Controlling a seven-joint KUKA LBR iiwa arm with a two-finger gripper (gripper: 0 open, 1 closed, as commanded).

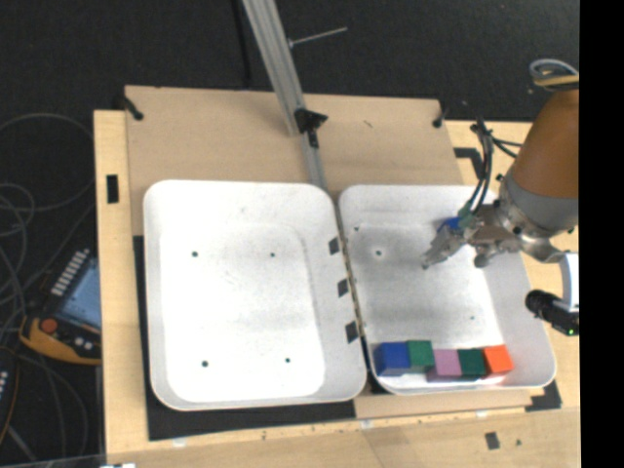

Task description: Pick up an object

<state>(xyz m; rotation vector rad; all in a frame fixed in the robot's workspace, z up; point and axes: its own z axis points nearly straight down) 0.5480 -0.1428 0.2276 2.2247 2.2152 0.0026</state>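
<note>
Dark speckled floor [117, 27] surrounds the pale wooden counter [224, 130]. Black cables [29, 164] loop at its left, near a handheld pendant [68, 310] with an orange edge.

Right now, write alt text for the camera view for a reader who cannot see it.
A grey arm with an orange band reaches from the right, its gripper above the right bin. Five blocks line that bin's near edge: blue, green, pink, dark green, orange. Another white bin lies left.
</note>
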